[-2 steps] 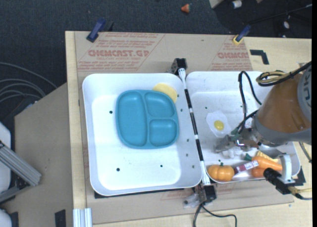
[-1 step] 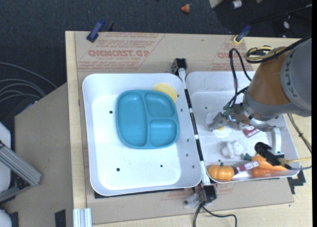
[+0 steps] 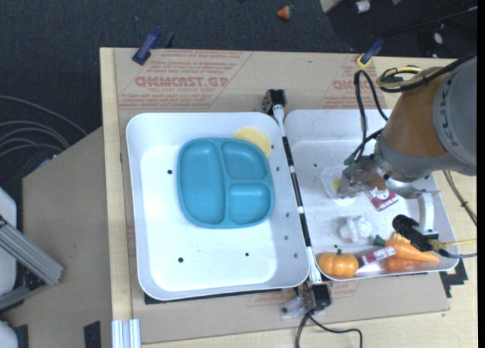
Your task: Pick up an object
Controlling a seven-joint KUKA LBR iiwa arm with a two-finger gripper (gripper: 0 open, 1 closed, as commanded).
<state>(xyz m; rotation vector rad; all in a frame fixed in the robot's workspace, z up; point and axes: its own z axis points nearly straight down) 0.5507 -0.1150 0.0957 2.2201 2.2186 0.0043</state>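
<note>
right bin (image 3: 318,142): the loose objects for the pick all lie here. gripper (image 3: 353,184) is low over the middle of this bin, and the arm (image 3: 424,126) comes in from the right. cannot tell from this angle whether the gripper is parted or closed. nothing can be seen held in it.

objects in the right bin, as they look:
- pale clear scrap (image 3: 332,183): whitish and see-through, shape unclear, just left of the gripper. cannot tell if they touch.
- red-and-white packet (image 3: 384,200): small and flat, just right of the gripper.
- white crumpled lump (image 3: 355,227): near the gripper on the front side, apart from it.
- orange round fruit (image 3: 338,264): glossy, against the front wall near the left corner.
- red-and-white tube (image 3: 371,260): lies along the front wall, between the fruit and the carrot.
- carrot (image 3: 411,251): orange and tapered, tip pointing right, at the front right corner. more orange shows just below it. cannot tell if that is a separate piece.

left bin (image 3: 151,210):
- blue divided plate (image 3: 223,181): three compartments, lying flat, centre to back.
- yellow piece (image 3: 254,139): partly behind the plate's back right edge.

counts: bins 2, plate 1, yellow piece 1, scrap 1, packet 1, lump 1, fruit 1, tube 1, carrot at least 1.
</note>
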